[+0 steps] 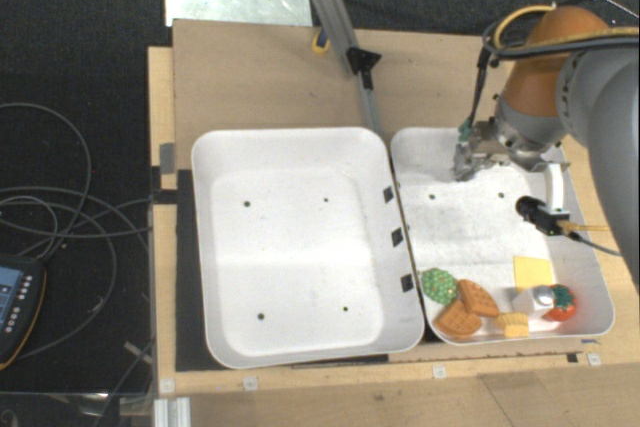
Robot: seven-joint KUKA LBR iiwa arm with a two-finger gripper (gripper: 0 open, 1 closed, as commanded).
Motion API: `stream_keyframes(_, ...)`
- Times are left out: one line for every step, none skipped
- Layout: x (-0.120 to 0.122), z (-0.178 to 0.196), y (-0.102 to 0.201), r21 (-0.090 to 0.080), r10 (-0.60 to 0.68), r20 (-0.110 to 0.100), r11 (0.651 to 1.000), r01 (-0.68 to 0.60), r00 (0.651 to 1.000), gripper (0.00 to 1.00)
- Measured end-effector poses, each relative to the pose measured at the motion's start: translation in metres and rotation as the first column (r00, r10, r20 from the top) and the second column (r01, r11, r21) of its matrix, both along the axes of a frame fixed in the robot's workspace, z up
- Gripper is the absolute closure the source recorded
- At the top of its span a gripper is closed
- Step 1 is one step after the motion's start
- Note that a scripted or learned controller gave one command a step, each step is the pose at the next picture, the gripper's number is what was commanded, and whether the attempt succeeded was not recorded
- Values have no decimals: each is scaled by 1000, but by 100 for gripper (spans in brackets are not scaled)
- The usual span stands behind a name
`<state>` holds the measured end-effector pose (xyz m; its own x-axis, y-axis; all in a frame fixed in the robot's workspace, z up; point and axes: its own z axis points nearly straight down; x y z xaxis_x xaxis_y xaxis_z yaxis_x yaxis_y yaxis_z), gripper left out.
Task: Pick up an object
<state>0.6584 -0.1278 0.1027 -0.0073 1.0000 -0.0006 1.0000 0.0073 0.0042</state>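
The right bin [455, 215] holds several small items along its near edge: a green round piece [438, 285], an orange waffle-like piece [478, 298], a brown cookie-like piece [457, 321], a small yellow piece [513, 324], a yellow square block [533, 271] and a white and red item [552, 303]. My gripper [468, 165] hangs over the far left part of that bin, well away from the items. Nothing shows between its fingertips.
The left bin [300, 245] stands beside the right one, joined by black clips [396, 237]. A grey pole [335, 15] slants across the bench at the back. Cables lie on the dark floor to the left.
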Motion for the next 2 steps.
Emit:
stream_keyframes(1, 52, -10, -1, -6, 3, 1000, 6, 1000, 100)
stream_keyframes(4, 98, -15, -1, -5, 4, 1000, 5, 1000, 100)
